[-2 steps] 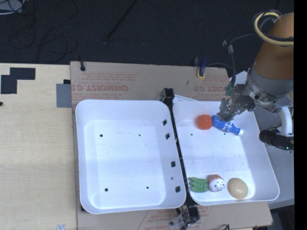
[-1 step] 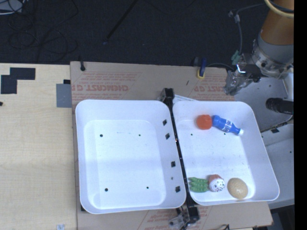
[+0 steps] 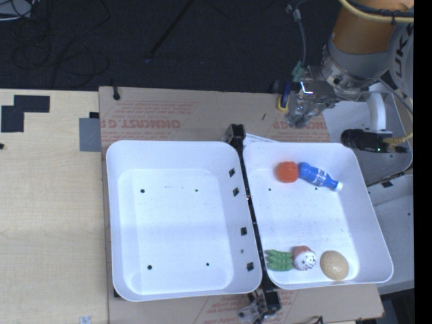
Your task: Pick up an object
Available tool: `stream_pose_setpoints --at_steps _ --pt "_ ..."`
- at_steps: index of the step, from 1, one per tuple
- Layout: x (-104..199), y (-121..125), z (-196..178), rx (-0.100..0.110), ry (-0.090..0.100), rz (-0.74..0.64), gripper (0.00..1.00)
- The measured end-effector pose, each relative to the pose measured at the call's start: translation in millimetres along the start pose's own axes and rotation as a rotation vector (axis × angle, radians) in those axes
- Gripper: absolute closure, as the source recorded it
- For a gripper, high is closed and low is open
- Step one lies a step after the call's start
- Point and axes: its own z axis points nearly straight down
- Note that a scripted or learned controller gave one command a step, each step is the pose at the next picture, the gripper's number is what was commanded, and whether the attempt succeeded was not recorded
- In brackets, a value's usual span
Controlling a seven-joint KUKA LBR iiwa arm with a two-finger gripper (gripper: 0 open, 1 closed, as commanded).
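Five things lie in the right bin: an orange ball touching a blue bottle near the far wall, and along the near wall a green toy, a small white-and-red piece too small to identify, and a tan egg. The arm is cut off at the top edge. The gripper hangs above the cardboard beyond the bin's far rim, touching none of them; its tip is a dark blur, so how far it is open cannot be told.
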Motion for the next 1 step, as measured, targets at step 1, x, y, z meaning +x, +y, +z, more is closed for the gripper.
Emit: stream_pose_setpoints --at_steps 1 --pt "39.9 -0.6 -2.1 0.002 -0.001 0.005 1.0"
